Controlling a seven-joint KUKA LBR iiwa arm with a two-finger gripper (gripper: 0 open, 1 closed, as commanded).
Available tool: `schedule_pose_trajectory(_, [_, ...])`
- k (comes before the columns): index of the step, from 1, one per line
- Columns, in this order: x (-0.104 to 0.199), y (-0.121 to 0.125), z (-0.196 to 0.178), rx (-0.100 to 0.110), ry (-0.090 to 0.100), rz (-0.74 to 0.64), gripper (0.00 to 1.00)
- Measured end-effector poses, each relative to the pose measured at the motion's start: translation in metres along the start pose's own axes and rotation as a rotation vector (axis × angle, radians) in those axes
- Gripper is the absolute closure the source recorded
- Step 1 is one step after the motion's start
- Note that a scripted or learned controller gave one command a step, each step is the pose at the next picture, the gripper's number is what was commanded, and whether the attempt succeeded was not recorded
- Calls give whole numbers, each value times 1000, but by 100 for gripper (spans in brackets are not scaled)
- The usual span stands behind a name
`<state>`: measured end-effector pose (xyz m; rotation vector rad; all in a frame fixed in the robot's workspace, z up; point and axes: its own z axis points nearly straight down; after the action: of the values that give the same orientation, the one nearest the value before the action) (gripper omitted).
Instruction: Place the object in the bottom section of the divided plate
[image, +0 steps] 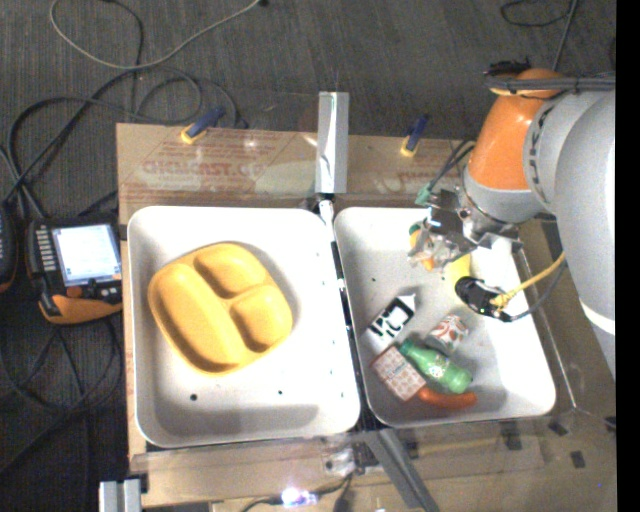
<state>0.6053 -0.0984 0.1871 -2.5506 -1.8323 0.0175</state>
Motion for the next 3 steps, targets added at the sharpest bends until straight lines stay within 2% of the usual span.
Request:
schedule_pose_trajectory(1, [78, -35, -65, -1, 3, -133, 100])
schedule_pose_trajectory(2, [135, -59, 7, 1, 5, -370, 100])
schedule_pose_trajectory(3, [193, -82, 37, 1, 4, -529, 100])
